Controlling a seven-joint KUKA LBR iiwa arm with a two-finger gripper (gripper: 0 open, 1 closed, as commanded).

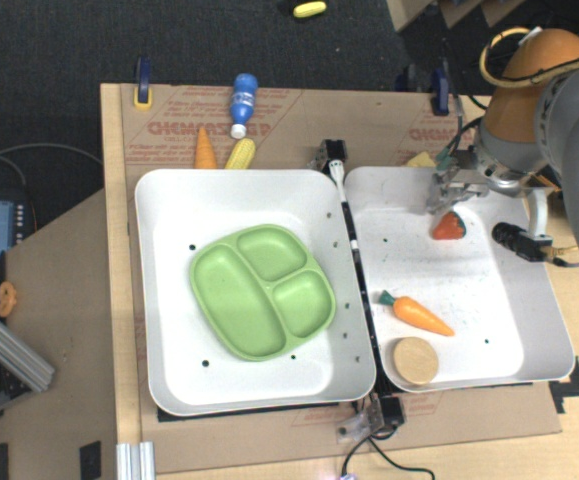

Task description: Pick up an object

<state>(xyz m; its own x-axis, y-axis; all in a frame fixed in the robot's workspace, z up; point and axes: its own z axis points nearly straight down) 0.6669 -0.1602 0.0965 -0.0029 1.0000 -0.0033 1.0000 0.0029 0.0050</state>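
In right bin [529, 358]: small red strawberry-like object [449, 227], directly beneath pincer [453, 199].

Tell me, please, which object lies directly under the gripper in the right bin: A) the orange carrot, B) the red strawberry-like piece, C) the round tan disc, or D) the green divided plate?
B: the gripper hangs at the far end of the right bin just above the small red piece, while the carrot and tan disc lie nearer the camera.
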